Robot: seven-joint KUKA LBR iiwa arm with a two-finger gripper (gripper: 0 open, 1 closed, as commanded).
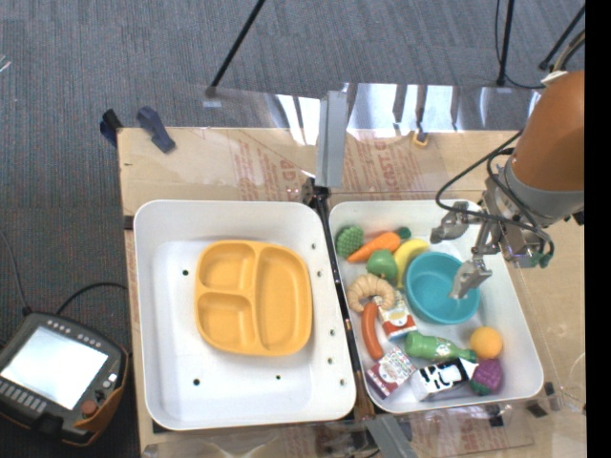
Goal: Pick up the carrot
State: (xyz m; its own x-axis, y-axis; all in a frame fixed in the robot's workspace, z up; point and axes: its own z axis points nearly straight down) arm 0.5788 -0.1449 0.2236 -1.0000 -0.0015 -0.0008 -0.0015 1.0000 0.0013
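While one carrot point(375, 246) lies binned, one gripper point(462, 256) hovers.

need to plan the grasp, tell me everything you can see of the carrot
The carrot is a small toy, smooth like plastic, with an orange tapered body and a green leafy end at its upper right. It lies on its side, slanted, at the upper left of the right bin, its tip by the green bumpy toy, the yellow piece beside it. The end effector is over the blue bowl, apart from the carrot.
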